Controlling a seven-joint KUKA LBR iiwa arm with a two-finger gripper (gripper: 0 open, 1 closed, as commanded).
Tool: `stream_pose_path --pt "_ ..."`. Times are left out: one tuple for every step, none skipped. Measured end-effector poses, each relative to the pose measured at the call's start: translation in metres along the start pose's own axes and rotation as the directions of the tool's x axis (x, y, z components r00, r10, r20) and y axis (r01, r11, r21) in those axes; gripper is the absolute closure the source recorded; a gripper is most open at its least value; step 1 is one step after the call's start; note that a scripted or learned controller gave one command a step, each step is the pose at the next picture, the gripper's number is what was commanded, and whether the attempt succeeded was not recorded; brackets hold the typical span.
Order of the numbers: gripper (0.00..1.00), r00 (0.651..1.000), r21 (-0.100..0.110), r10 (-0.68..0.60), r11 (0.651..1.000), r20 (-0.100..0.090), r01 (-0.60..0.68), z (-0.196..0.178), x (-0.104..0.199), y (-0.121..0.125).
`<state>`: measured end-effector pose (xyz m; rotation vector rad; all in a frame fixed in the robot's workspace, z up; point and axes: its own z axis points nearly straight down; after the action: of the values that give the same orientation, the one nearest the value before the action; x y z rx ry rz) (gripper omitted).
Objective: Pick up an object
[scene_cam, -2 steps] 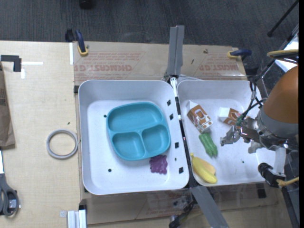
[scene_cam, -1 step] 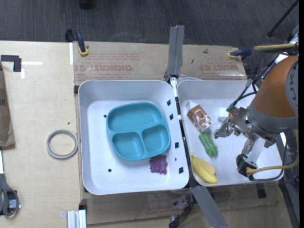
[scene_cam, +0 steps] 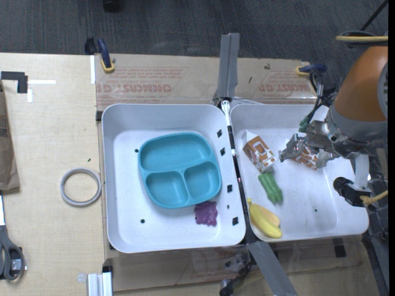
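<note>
My gripper hangs low over the right bin, near its back right part. Right under it lies an orange and white packet, partly covered by the gripper, and I cannot see whether the two touch. Left of the gripper an orange and white carton lies on the bin floor. A green vegetable sits in front of the carton, and a yellow banana rests by the bin's front left corner.
The left bin holds a blue three-compartment tray and a purple bunch of grapes at the tray's front. A grey ring lies on the bench to the left. The arm's orange band rises at the right.
</note>
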<state>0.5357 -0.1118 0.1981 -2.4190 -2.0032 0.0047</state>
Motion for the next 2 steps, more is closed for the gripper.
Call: stream_pose_path --pt "0.00 1.000 0.002 -0.008 1.000 -0.002 0.008 0.1078 0.0025 -0.0606" --pt "1.00 1.000 0.004 -0.004 1.000 -0.002 0.004 0.0997 0.0018 -0.0606"
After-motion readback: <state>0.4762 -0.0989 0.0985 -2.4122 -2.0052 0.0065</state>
